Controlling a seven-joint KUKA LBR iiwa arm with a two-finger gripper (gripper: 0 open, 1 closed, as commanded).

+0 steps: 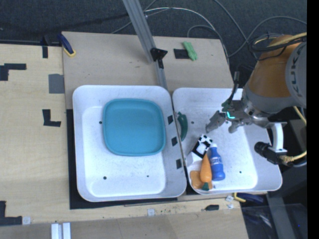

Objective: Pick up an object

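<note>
**Claw over right bin, nothing picked yet**

Claw [223,123] hangs open and empty, fingers splayed, above right bin [259,178]. Bottle [216,164] lies near-left of it, w/ carrot [205,172] touching and b&w toy [203,145] just beside. Best bet: drop straight onto bottle, straddle its width, avoid carrot.

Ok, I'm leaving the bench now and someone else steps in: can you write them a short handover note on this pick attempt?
Gripper: open, holding nothing, over the right bin, above and right of the toys.
Things: blue bottle, orange carrot-like toy and black-and-white toy clustered at the right bin's lower left; dark green item by the divider. Teal plate in the left bin.
Done: nothing picked.
Left: descend on one object, close, lift.
</note>
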